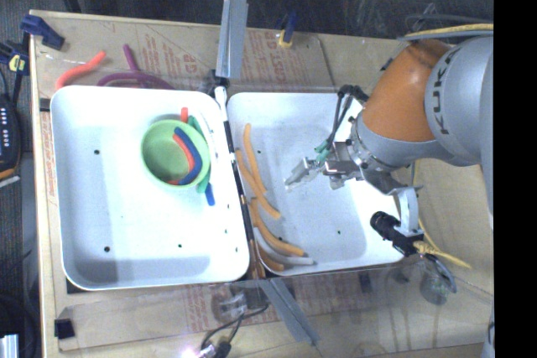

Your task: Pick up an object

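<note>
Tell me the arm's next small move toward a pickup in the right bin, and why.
Probably shift the gripper left and lower it toward the orange strips lying along the right bin's left wall. The gripper hovers over bare floor mid-bin, with nothing seen between its fingers, and those strips are the nearest objects.

grey arm reaches in from the right, gripper [295,175] pointing left

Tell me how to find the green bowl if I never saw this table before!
Look at the left white bin, the one away from the robot arm. The green bowl sits in its upper middle, round and light green. It has curved red, blue and green pieces resting in it, while the right white bin holds long orange strips instead.
</note>
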`<state>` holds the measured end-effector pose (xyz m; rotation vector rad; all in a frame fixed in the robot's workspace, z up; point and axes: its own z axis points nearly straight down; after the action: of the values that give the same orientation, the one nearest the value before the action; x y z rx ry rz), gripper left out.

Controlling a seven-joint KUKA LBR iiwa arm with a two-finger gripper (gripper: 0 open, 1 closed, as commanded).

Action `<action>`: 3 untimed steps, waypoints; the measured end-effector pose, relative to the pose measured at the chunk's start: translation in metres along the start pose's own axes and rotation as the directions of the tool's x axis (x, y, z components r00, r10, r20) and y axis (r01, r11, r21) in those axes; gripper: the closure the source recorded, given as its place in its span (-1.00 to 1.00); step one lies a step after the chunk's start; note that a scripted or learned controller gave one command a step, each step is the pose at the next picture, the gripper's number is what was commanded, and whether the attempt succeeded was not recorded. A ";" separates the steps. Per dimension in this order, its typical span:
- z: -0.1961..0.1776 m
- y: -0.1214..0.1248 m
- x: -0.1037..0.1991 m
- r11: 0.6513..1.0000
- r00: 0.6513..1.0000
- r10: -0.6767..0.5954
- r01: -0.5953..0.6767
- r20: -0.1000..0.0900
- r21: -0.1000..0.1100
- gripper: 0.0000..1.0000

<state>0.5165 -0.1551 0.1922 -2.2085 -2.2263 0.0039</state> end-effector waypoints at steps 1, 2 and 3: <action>0.088 -0.003 0.047 0.999 0.999 0.040 -0.040 0.015 -0.014 -1.00; 0.080 -0.003 0.050 1.000 1.000 0.030 -0.030 0.009 -0.007 1.00; 0.079 -0.003 0.048 0.999 0.999 0.032 -0.032 0.013 -0.008 -1.00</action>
<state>0.5125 -0.1069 0.1132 -2.2549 -2.2006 0.0097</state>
